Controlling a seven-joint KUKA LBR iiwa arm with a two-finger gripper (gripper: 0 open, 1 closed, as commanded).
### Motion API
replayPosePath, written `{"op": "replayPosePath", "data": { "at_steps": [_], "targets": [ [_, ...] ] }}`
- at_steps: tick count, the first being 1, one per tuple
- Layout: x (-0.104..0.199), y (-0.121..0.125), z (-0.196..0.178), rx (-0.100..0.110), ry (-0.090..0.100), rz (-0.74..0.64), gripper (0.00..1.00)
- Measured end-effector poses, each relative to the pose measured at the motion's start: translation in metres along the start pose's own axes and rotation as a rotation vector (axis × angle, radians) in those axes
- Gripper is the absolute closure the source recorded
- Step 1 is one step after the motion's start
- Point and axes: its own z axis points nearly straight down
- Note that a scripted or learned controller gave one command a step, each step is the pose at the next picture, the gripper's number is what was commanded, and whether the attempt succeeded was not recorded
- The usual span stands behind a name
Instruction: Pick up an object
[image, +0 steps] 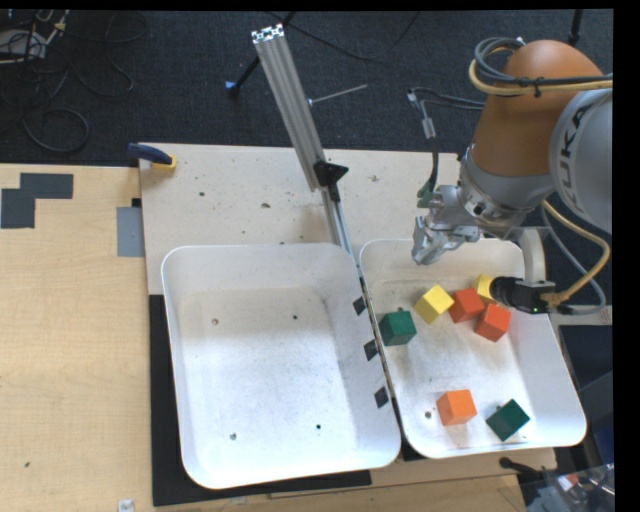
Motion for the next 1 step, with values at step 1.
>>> {"op": "replayPosePath", "data": {
  "at_steps": [1],
  "targets": [
    [0.0444,-0.0154,0.0015,0.001,0.0,0.0,1.0]
  ]
}}
